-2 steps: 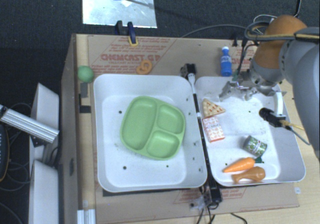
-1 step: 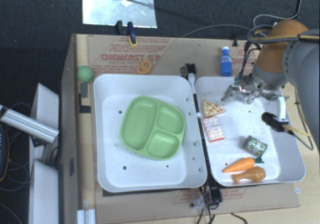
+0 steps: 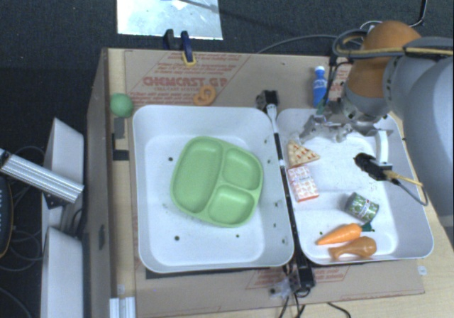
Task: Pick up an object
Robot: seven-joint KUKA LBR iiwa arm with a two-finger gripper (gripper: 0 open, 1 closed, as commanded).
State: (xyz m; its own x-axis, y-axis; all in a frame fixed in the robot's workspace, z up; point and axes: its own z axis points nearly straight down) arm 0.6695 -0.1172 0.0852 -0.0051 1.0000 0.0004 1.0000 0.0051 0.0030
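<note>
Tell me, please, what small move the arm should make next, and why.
Probably a short move toward the pizza-slice toy and down. The claw hovers at the far end of the right bin, with nothing visibly between its fingers, and that toy lies nearest, just in front of it. The carrot and the small can lie farther toward the near edge.

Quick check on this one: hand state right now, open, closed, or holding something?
Hand: over the far end of the right bin; open or closed cannot be told, and nothing is visibly held.
</note>
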